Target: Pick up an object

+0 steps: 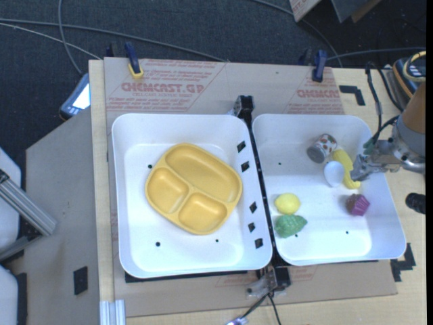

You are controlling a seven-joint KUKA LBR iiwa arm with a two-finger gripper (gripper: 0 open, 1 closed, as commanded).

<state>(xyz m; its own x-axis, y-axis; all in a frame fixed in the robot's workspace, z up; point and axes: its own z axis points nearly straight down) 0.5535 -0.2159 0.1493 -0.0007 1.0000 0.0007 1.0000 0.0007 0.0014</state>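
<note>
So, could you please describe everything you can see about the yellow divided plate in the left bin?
The yellow plate looks like smooth moulded plastic, squarish with rounded corners. Raised ridges split it into three compartments: one long section along its upper right side and two smaller ones below. All three compartments hold nothing. It lies flat and face up, turned at an angle to the walls of the left bin, roughly in the middle of the bin floor. It rests only on that floor; nothing else touches it.
</note>
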